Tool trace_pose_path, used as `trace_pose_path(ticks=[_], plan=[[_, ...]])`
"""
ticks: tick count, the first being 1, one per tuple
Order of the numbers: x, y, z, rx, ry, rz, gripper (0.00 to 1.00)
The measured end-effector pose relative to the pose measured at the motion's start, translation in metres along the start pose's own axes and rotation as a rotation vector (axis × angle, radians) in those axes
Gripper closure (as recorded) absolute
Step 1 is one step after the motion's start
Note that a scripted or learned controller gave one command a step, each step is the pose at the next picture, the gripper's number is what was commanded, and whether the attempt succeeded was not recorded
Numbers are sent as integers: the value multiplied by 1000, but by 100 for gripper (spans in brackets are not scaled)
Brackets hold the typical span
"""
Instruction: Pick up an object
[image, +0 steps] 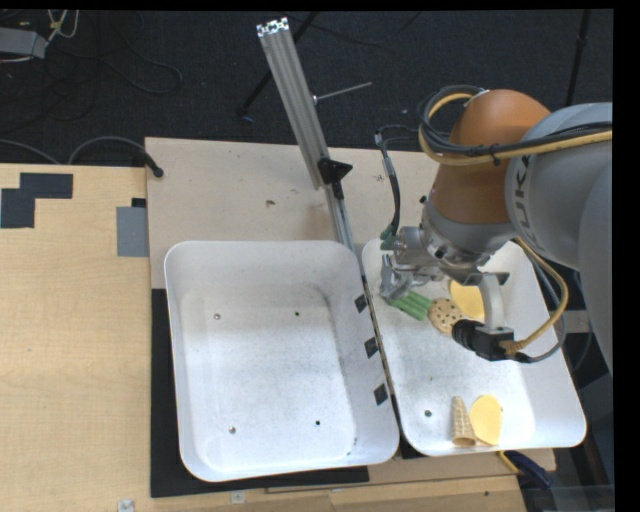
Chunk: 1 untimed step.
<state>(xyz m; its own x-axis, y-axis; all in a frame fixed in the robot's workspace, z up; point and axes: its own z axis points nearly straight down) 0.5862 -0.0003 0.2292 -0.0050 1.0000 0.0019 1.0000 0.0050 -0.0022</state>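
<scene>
Green object (408, 303) beneath lowered arm (480, 190)

Two shallow white plastic bins (190, 300) sit side by side, and the one at three o'clock (560, 420) holds one green ridged piece (410, 303), one tan cone (461, 422) and two flat yellow pieces (487, 418) (one half hidden).

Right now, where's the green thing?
In the camera view, the green thing lies in the right bin, near its upper left, just under the tool and left of a tan cookie.
</scene>
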Motion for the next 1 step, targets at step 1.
trace_pose_path(ticks=[1], plan=[[46,13,-9,-1,0,1,100]])
